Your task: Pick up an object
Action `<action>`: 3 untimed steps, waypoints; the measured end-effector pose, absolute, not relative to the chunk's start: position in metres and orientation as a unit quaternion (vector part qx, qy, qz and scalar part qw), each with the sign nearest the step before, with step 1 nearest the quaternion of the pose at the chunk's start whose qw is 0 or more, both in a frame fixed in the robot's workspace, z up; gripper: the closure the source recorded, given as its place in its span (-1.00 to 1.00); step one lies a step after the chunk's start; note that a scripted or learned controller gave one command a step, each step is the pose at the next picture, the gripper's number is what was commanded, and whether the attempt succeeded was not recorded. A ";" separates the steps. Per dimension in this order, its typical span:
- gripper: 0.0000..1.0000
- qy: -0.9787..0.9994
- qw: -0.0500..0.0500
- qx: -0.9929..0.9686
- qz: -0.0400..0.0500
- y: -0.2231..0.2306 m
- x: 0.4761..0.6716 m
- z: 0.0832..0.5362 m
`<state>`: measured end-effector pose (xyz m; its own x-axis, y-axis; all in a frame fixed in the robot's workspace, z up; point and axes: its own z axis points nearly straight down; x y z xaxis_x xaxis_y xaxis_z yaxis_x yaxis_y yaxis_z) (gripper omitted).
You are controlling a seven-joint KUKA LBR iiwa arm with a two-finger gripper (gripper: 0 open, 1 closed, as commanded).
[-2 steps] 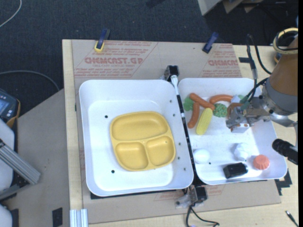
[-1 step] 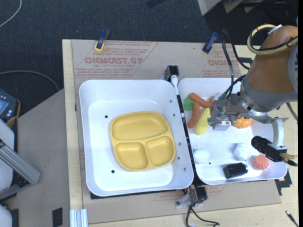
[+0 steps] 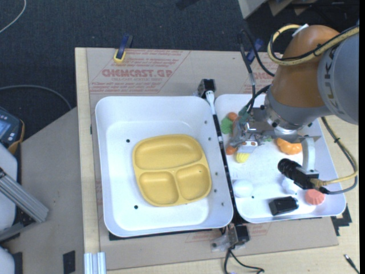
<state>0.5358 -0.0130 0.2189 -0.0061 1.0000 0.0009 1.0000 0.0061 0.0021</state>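
My gripper (image 3: pixel 247 136) hangs low over the back left part of the right bin (image 3: pixel 259 213). Small items crowd around it: a green and orange piece (image 3: pixel 230 121) to its left, a small orange piece (image 3: pixel 230 150) and a yellow piece (image 3: pixel 242 157) just below it. An orange object (image 3: pixel 290 148) lies to its right, partly under the arm. Nearer the front of the bin lie a white ball (image 3: pixel 243 188), a black block (image 3: pixel 283 205) and a pink object (image 3: pixel 315 197). The wrist hides what is directly beneath the gripper.
The left bin (image 3: pixel 111 153) holds a yellow divided plate (image 3: pixel 171 169). A black clip (image 3: pixel 206 88) sits at the back where the bins meet. The grey arm with its orange band (image 3: pixel 305 50) covers the right bin's back right.
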 end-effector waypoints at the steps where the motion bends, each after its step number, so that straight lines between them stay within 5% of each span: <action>1: 1.00 0.709 0.001 0.705 0.002 0.021 0.555 0.232; 3: 1.00 0.707 -0.001 0.707 -0.002 0.007 0.559 0.215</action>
